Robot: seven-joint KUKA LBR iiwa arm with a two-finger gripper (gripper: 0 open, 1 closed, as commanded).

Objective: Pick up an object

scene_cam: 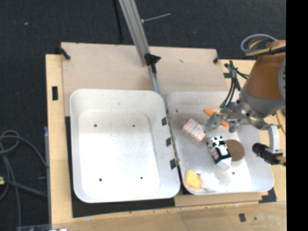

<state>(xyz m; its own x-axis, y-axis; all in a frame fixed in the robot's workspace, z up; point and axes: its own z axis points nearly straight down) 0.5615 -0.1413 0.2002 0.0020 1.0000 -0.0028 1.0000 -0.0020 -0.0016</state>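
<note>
My gripper (223, 124) hangs over the upper middle of the right bin (255, 177), open, with its grey fingers (211, 124) spread. An orange piece (209, 112) lies under it, showing at the gripper's upper left and again between the fingers; nothing is held. Just left of the gripper lies a pink checked packet (194, 129). Below it are a black-and-white carton (220, 151) and a brown disc (236, 149), touching each other. A yellow object (192, 179) and a white crumpled thing (210, 181) sit at the bin's front edge.
The left bin (77, 129) stands beside the right one, its rim touching it along the middle. A slanted metal rail (137, 28) rises from behind the bins. Cables (233, 78) hang by the orange-banded wrist (267, 78).
</note>
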